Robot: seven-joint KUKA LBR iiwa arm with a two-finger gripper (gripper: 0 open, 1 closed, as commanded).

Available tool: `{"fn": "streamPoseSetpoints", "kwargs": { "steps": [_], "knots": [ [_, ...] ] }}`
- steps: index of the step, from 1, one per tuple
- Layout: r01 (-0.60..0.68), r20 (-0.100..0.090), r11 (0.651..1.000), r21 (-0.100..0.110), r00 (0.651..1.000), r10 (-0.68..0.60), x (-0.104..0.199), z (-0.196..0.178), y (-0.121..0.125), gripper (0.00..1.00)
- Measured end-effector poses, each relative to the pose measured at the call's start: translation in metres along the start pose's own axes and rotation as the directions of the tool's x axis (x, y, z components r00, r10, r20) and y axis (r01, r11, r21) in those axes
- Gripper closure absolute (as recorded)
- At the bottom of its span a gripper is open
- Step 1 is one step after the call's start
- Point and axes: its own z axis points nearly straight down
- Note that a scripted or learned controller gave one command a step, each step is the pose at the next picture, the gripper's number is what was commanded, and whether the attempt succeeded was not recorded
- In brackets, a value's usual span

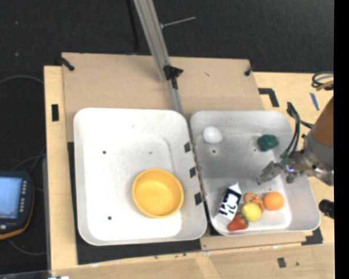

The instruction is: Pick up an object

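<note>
While the jaws (pixel 269 174) hang over the right bin (pixel 232 127), their spread impossible to tell, the orange (pixel 273 200) lies just below them toward the near rim.

Dark floor (pixel 58 16), tan bench (pixel 122 86), slanted metal rail (pixel 153 34), perhaps a handheld screen (pixel 6 205) at left.

bench (pixel 157 86) | tan board top | left bin (pixel 93 127), right bin (pixel 244 121) side by side

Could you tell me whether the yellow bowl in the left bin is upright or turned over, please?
Upright. The yellow bowl shows its open mouth to the camera, with rim and hollow inside visible, resting on the left bin floor.
</note>
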Motion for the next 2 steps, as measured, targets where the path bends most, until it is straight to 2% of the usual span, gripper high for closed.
{"fn": "streamPoseSetpoints", "kwargs": {
  "steps": [1, 2],
  "knots": [
    [-0.001, 0.0, 1.0, -0.001, 1.0, 0.001, 0.006, 0.054, 0.008, 0.0],
    [-0.006, 0.001, 1.0, -0.01, 1.0, 0.006, 0.004, 0.04, 0.01, 1.0]
  ]
}}
